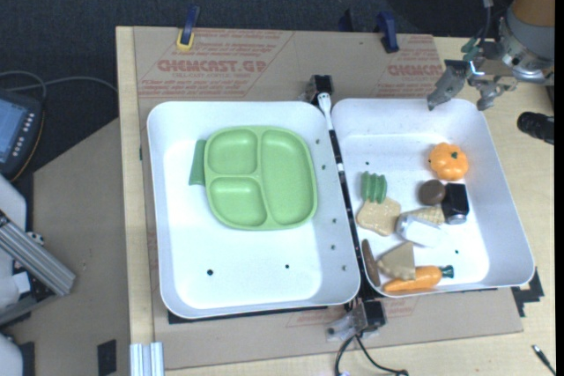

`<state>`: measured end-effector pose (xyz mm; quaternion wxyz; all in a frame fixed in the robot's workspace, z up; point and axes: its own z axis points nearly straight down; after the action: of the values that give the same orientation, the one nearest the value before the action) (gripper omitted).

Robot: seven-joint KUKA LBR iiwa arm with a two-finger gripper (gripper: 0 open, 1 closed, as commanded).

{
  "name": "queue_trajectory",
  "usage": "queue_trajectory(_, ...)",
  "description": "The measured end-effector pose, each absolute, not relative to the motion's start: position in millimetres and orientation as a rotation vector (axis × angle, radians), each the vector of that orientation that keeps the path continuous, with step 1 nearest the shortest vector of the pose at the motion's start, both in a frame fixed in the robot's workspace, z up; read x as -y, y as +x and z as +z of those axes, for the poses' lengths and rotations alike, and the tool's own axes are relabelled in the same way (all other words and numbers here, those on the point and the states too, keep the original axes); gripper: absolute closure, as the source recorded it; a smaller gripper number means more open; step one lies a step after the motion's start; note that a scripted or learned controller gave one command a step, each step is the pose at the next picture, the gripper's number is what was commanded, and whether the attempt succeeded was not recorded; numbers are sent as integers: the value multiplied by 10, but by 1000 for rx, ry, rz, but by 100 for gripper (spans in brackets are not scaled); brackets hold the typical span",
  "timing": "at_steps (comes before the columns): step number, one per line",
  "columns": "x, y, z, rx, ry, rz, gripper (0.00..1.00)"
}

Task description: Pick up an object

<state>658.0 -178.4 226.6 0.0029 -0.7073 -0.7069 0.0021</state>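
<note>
**Gripper poised above the far edge of the right bin, fingers spread, nothing held**

While the arm reaches in from the right, its gripper hangs over the far rim of the right bin with its two fingers set wide apart and nothing between them. Toy items lie clustered in the near half of this bin. An orange pumpkin-shaped toy sits farthest back, apart from the gripper. Just in front of it lie a brown round piece and a black block, touching or nearly so. To their left stands a small green ridged item, and a tan flat piece lies just in front of it. A pale white object rests between the tan piece and the black block. Nearest the front rim lie a second tan piece and a carrot with a green tip. The left bin holds a green divided plate with three compartments, lying flat toward the far side. Both bins rest on a brown board held by clamps at its far edge.
</note>
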Motion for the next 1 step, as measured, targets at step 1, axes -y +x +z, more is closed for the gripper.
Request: queue_trajectory(1, 1786, 6605, 1831, 2218, -2218, 5, 0)
